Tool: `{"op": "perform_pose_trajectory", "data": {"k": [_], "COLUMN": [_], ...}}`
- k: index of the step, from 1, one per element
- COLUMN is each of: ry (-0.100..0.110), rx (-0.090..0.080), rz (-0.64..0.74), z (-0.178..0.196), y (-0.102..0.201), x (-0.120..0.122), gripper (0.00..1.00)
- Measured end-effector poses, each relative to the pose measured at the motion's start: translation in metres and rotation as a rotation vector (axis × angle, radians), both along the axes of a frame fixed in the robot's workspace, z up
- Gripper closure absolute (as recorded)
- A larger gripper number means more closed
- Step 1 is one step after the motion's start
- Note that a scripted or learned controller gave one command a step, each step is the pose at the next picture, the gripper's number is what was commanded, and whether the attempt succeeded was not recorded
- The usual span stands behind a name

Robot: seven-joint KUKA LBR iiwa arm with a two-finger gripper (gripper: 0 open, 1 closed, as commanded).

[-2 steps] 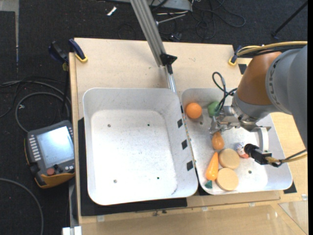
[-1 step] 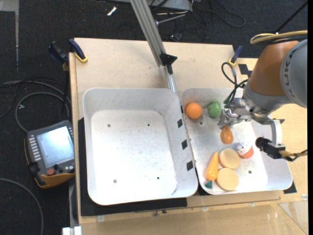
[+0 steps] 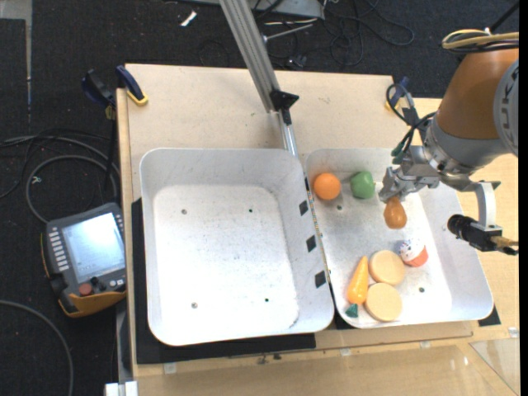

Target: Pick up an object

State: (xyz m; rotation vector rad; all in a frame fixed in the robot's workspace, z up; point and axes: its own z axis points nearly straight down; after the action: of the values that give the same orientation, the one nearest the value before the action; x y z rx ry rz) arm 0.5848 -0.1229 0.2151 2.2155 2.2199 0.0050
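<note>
**Jaws closed on a brown egg-shaped piece over the right bin**

Jaws are pinched on the top of a small brown piece [image 3: 396, 214], which hangs just beneath the gripper [image 3: 394, 195] above the right bin [image 3: 462, 291]. Whether the piece touches the bin floor cannot be told. The arm [image 3: 478, 97] comes in from the right, its orange band broad above the grey wrist.

Left of the gripper, a green ball [image 3: 361, 185] sits near the bin's far wall, and an orange ball [image 3: 327, 186] lies just beside it, closer to the wall shared with the left bin [image 3: 157, 221].

Below the held piece lies a small white and red toy [image 3: 412, 253]. Just left of it are two tan discs, one [image 3: 386, 267] partly overlapping the other [image 3: 383, 301]. A carrot [image 3: 358, 281] with a green end lies tilted against their left side, near the bin's front corner.

Both bins rest side by side on a pale bench [image 3: 214, 106]. A metal pole [image 3: 252, 44] slants down to the gap between them. On the floor at far left sits a pendant [image 3: 87, 258] with a lit screen.
</note>
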Motion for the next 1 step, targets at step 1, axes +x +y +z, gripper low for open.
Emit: {"op": "perform_pose_trajectory", "data": {"k": [1], "ry": [0.007], "rx": [0.003], "rz": [0.006], "z": [0.0000], "y": [0.0564], "x": [-0.0223], "gripper": [1.00]}}
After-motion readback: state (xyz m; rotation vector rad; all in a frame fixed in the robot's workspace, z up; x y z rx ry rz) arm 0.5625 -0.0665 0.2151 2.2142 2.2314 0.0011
